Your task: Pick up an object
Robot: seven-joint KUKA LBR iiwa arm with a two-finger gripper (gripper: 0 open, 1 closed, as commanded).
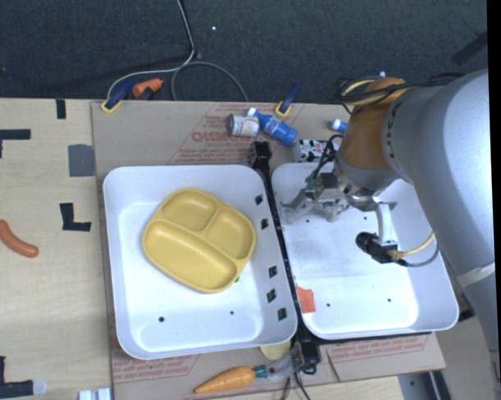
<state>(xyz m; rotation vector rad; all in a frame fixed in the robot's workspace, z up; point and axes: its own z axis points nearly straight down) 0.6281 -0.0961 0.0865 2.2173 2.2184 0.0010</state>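
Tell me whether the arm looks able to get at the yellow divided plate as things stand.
Probably yes: the yellow divided plate lies uncovered in the left bin, while the end effector sits over the right bin beside it.

Grey arm (450, 155) with an orange wrist band (365, 138) and yellow cable (420, 253).

On the desk (37, 186) lies a sheet of brown cardboard (182, 132), and two shallow white bins sit on it side by side. Black clips (273, 272) run along the seam where the left bin (121, 241) meets the right bin (361, 314). A small orange tag (305, 300) lies at the right bin's inner edge. Behind the bins a white-and-blue bottle (263, 125) lies on its side. A yellow-and-orange clamp (132, 92) grips the cardboard's far left corner, and a thin cable (192, 53) loops over the dark floor (310, 29) beyond. A toy sausage (16, 238) rests on the desk, well left of the bins. A toy carrot (226, 380) lies just in front of the left bin. Black tape marks (71, 218) dot the desk.
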